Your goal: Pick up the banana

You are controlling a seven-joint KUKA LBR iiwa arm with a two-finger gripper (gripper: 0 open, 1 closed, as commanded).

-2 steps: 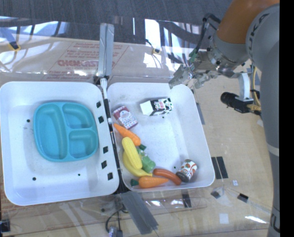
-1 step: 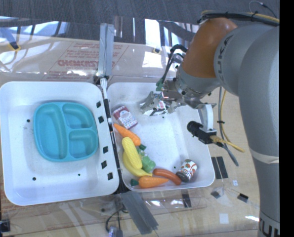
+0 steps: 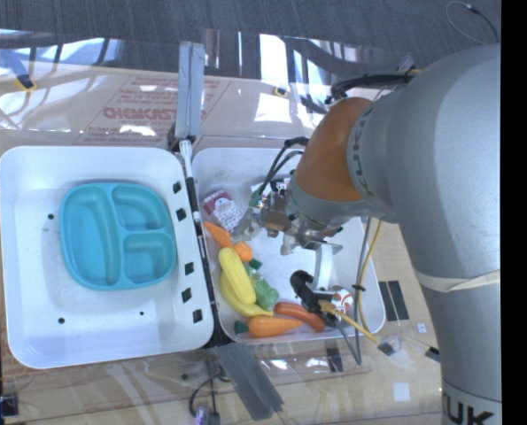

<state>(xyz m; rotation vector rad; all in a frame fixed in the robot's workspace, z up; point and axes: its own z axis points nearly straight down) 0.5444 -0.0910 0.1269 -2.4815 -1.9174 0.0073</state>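
Camera view puts the grey arm (image 3: 449, 193) in front of you first. It reaches in from the right, with its orange band (image 3: 334, 162) over the right bin (image 3: 236, 162). The left bin (image 3: 33, 326) sits beside it on the surface (image 3: 112, 113) and holds a blue divided plate (image 3: 117, 237).

Your target, the banana (image 3: 242, 305), lies in the near left part of the right bin, close to the wall shared with the left bin. It is plain yellow and curved, and you see only its near stretch. A yellow corn cob (image 3: 235, 271) lies on top of it and covers the rest.

An orange carrot (image 3: 272, 326) touches the banana's near end, with a red-orange piece (image 3: 303, 313) just beside that. A green piece (image 3: 263, 290) is tucked against the corn cob's right side. A second carrot (image 3: 217, 233) lies just beyond the cob, and a red-and-white packet (image 3: 220, 206) lies farther back.

The gripper (image 3: 290, 233) hangs over the middle of the right bin, to the right of the pile and apart from the banana. You cannot tell how wide it stands.
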